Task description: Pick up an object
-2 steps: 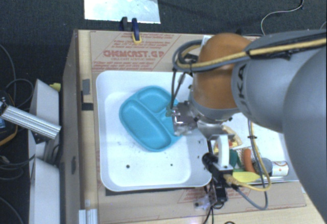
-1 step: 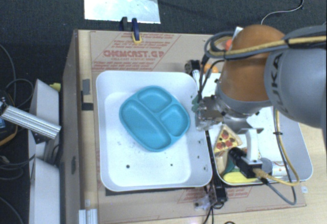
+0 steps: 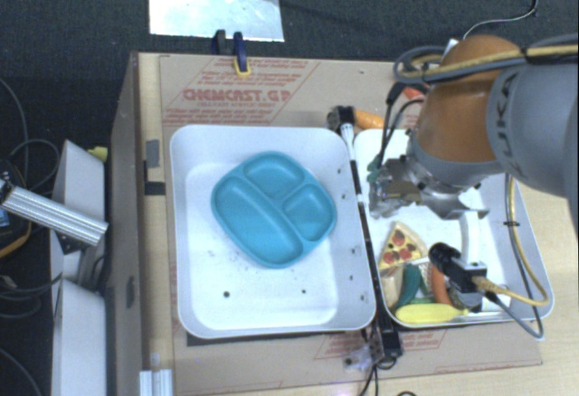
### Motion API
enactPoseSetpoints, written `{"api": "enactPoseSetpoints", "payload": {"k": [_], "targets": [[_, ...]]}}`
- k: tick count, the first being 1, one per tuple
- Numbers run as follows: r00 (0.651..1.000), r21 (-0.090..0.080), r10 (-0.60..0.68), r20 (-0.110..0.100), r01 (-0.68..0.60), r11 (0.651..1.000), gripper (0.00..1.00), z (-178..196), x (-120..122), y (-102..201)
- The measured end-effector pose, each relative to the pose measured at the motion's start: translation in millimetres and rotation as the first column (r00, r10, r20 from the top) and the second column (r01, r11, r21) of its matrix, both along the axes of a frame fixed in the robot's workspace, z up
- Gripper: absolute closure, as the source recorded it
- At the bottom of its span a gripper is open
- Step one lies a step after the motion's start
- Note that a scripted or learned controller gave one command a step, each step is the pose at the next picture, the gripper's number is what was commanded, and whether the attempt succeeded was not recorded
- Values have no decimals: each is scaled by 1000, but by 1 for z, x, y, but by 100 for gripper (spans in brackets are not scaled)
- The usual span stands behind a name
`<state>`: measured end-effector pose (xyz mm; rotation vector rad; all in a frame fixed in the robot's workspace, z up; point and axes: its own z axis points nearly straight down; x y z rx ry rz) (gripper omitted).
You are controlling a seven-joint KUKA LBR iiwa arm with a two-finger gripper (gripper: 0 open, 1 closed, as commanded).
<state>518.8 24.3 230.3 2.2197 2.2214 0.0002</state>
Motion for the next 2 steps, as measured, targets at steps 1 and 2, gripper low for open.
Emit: {"api": "enactPoseSetpoints", "payload": {"k": [1, 2], "targets": [[1000, 3, 4, -2, -4, 1000, 100, -31, -13, 116], [1000, 2, 3, 2, -3, 1000, 100, 41, -22, 98]]}}
